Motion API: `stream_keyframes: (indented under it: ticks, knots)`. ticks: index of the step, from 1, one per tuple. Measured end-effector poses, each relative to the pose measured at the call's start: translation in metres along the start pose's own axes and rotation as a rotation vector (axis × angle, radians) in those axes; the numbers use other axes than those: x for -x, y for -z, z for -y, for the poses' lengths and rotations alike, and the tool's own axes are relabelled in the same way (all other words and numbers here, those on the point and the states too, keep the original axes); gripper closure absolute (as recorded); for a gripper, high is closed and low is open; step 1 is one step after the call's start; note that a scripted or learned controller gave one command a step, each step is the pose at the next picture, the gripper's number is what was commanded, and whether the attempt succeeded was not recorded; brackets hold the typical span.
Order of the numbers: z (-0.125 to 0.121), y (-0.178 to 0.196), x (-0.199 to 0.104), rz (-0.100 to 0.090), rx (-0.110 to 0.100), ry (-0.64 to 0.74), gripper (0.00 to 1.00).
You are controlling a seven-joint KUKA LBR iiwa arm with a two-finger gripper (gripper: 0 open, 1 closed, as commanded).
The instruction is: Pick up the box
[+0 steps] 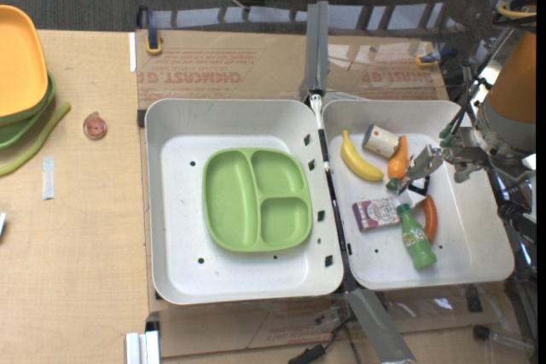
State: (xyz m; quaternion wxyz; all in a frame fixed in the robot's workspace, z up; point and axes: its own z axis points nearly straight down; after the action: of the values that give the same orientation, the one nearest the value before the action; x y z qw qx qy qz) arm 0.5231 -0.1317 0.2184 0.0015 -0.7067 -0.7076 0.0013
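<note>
Box point(376, 213), purple-pink with a white label, lies flat in the right bin point(478, 264), toward its left-centre. Green bottle point(415, 237) lies just right of the box, neck end touching or nearly touching its right edge, body slanting toward the bin's front. Red pepper-like item point(430, 216) just beside the bottle on its right. Banana point(359, 160) above the box, near the bin's left wall. White can point(381, 138) with a dark end lies near the banana's upper end. Orange carrot-shaped item point(398, 158) between can and pincer.

Pincer point(419, 169) sits over the right bin, up and right of the box, apart from it, close to the carrot item. Can't tell if its fingers are apart or together; nothing visibly between them. Arm point(512, 98) comes in from the right, orange band at the frame edge.

Left bin point(171, 268) holds a green three-section tray point(257, 199), centred. On the desk point(85, 251) left of the bins: stacked yellow and green plates point(19, 81) at the edge, small pink round thing point(95, 127) near them.
</note>
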Motion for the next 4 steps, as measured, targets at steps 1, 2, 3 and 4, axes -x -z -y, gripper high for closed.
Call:
stream_keyframes:
  ticks: [1, 2, 3, 4]
  knots:
    - [0.012, -0.034, -0.036, 0.0, 0.0, 0.021, 0.0]
    - [0.011, -0.025, -0.035, 0.001, 0.0, 0.017, 1.0]
    - [0.011, -0.025, -0.035, 0.001, 0.0, 0.017, 0.0]
    - [-0.014, -0.104, -0.032, 0.006, 0.031, -0.009, 0.0]
